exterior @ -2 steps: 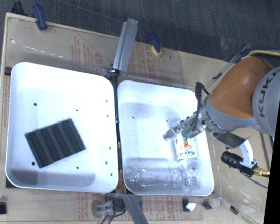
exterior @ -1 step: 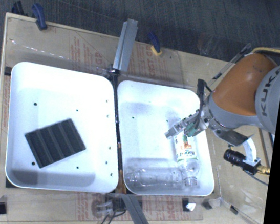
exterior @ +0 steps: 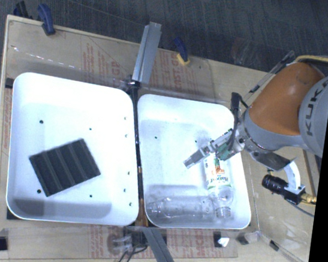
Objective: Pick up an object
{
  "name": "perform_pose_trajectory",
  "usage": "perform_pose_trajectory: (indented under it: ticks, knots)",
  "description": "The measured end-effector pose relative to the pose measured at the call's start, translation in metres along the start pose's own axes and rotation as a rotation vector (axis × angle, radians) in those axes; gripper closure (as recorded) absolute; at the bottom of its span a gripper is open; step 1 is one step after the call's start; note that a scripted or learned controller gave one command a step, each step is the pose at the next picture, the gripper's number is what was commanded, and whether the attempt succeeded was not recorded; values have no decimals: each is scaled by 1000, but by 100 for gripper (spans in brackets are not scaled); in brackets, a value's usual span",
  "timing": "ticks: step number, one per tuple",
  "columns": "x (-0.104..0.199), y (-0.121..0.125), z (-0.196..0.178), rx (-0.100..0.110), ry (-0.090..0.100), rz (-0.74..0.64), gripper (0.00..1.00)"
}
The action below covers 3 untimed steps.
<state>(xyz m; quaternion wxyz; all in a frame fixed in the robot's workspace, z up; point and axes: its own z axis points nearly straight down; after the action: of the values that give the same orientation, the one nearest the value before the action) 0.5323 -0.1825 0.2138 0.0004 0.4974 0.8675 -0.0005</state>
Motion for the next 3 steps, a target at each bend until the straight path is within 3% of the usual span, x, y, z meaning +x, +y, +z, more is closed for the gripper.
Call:
perform_pose_trajectory:
  ticks: [1,2,3]
  knots:
    - [-47,28,90,2,3,39,0]
    - [-66,64,120,-2,-2,-159,0]
    - [-28,75,123,3,5,-19,0]
